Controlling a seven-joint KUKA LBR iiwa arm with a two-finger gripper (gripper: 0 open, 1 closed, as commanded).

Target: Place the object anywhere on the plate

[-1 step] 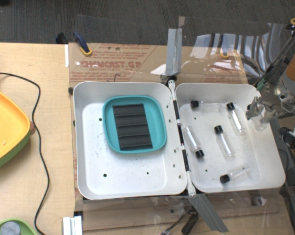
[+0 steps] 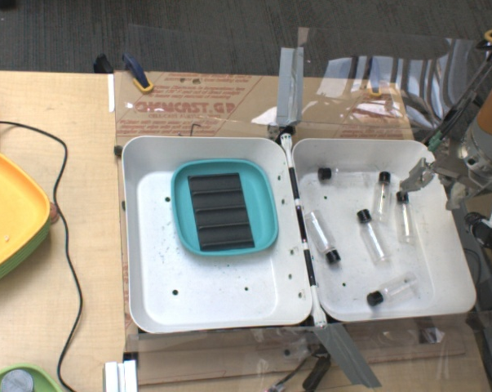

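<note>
A teal square plate (image 2: 266, 211) with a dark ribbed insert lies in the left white bin (image 2: 148, 260). Several clear tubes with black caps are scattered in the right bin (image 2: 441, 292). One tube (image 2: 321, 233) lies near the divider, another (image 2: 372, 237) in the middle, and a third (image 2: 392, 289) toward the front. My gripper (image 2: 414, 178) hangs over the right bin's back right area. It is just above and beside the black cap of a tube (image 2: 404, 217), with another tube (image 2: 382, 193) close on its left. Nothing visibly rides in the gripper.
A loose black cap (image 2: 324, 172) sits at the back of the right bin. A metal divider post (image 2: 290, 88) stands behind the seam between the bins. Yellow and green plates (image 2: 9, 219) and a black cable (image 2: 66, 243) lie on the wooden bench to the left.
</note>
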